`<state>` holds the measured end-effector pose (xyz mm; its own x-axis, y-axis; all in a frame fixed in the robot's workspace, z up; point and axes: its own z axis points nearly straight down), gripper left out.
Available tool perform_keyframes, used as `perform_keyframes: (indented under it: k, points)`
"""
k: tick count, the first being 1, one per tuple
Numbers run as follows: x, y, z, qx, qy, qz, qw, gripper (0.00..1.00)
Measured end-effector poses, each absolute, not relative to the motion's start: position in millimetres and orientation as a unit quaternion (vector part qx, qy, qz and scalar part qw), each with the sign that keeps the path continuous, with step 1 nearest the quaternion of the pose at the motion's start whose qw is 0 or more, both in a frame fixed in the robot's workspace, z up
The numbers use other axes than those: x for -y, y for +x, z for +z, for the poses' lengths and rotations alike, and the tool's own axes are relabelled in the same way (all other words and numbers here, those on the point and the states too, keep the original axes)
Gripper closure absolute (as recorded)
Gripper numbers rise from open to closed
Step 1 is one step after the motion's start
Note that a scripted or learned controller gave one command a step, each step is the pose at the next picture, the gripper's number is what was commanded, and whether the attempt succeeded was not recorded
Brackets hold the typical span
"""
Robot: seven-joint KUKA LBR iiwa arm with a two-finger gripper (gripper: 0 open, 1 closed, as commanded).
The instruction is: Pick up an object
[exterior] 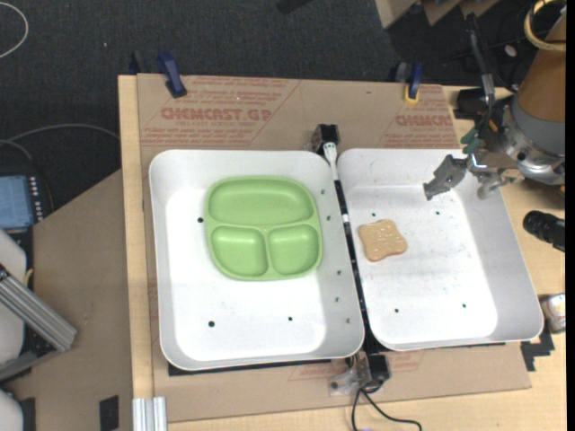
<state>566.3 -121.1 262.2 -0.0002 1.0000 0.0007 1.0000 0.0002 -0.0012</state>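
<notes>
One gripper (458, 176) above the right bin (503, 268), arm cut off, grip state indiscernible.

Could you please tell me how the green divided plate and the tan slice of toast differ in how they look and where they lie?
The green three-compartment plastic plate lies in the left white bin; the tan toast-shaped slice lies in the right white bin. The plate is far larger than the slice. The plate has raised dividers; the slice looks like one plain piece. Both lie flat, apart from the gripper.
</notes>
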Motion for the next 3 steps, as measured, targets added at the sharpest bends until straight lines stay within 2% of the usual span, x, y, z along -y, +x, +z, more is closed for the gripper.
perform_keyframes:
  k: [1, 2, 3]
  points:
    - [25.4, 532.3, 233.1, 0.710, -0.704, 0.0008, 0.004, 0.00]
    - [-18.6, 496.2, 280.9, 0.709, -0.705, -0.0018, -0.001, 0.00]
    - [-95.7, 479.1, 346.6, 0.710, -0.704, -0.0038, -0.001, 0.00]
